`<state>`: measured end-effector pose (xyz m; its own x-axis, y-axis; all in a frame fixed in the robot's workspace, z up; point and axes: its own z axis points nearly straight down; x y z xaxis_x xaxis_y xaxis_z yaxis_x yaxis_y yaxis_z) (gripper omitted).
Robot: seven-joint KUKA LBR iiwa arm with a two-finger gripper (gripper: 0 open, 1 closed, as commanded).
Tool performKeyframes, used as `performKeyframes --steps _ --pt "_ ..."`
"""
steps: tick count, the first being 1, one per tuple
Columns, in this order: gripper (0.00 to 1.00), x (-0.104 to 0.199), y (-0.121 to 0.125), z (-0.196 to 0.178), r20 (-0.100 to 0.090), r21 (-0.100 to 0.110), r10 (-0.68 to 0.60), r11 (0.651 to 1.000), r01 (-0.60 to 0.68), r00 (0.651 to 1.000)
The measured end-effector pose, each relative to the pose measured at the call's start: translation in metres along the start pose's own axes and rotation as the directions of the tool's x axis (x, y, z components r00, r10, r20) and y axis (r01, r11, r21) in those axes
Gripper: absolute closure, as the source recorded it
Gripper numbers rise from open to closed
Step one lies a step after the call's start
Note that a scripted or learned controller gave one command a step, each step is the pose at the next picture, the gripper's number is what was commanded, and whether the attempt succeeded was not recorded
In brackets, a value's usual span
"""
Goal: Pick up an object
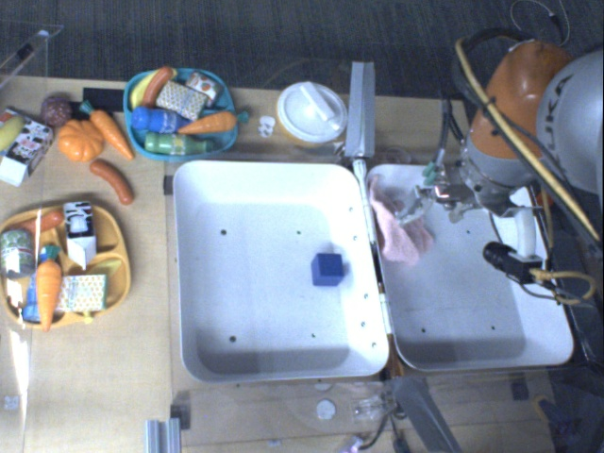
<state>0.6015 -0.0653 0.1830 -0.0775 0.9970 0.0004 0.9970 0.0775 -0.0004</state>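
A small blue cube (pixel 327 268) lies right of centre in the left bin (pixel 217 347). A crumpled pink cloth (pixel 396 229) rests against the left wall of the right bin (pixel 472 338), near its far corner. My gripper (pixel 418 204) hangs low over the far part of the right bin, right at the upper right edge of the pink cloth. Whether it touches the cloth is unclear. The grey arm with its orange band (pixel 514 92) reaches in from the right.
A blue bowl (pixel 179 111) of toy food and a white lidded container (pixel 312 111) stand behind the left bin. A yellow plate (pixel 61 262) of toy food and loose toy vegetables (pixel 94 144) lie at the left. Black cables (pixel 514 262) hang over the right bin's right side.
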Motion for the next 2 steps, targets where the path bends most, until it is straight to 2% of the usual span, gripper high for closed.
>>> performKeyframes --steps 1,2 --pt "0.0 -0.052 0.012 0.085 0.004 -0.012 -0.139 0.99 0.139 0.99" --pt "0.0 -0.032 0.01 0.089 0.016 -0.019 -0.347 0.938 0.347 0.938"
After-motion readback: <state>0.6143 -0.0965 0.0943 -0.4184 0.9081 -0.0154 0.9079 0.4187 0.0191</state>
